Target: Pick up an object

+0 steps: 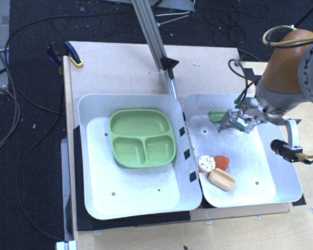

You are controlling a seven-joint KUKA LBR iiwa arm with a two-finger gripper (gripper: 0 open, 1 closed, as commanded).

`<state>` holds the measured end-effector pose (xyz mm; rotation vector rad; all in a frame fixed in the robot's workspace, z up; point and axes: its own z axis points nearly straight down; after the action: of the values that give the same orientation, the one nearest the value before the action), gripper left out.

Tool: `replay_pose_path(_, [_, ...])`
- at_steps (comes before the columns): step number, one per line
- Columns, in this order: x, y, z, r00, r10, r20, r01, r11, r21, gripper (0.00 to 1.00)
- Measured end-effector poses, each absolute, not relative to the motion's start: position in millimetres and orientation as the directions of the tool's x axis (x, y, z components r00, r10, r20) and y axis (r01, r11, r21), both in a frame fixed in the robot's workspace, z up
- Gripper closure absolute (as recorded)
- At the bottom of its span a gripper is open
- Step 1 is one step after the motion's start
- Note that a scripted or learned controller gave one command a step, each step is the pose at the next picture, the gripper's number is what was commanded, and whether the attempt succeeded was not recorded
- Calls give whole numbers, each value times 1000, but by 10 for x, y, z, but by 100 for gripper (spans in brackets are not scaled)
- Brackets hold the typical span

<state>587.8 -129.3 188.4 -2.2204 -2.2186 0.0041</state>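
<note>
Two shallow white bins sit side by side on the pale worktop [125, 66] as I watch from the overhead camera. The left bin [94, 191] carries a green three-compartment tray [143, 138], lying flat near its middle. The right bin [271, 184] holds a small cluster near its left wall: a white ball with dark spots [206, 163], a red piece [221, 163] touching it on the right, and a tan bun-shaped roll [221, 179] just below both. A green object [217, 116] lies in the far part of the right bin, just left of the hand [233, 120]. I see the arm [289, 69] reaching in from the right, its orange band above the wrist, with the hand low over the bin's far half; I cannot tell how its fingers are set or whether anything sits between them. A slanted metal pole [148, 27] crosses the worktop behind the bins, and a black fitting [287, 150] hangs off the wrist over the bin's right side.
</note>
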Motion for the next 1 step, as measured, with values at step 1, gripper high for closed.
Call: replay_pose_path(1, [5783,-1347,1336,2,1000,0,1000,-2,-5,0])
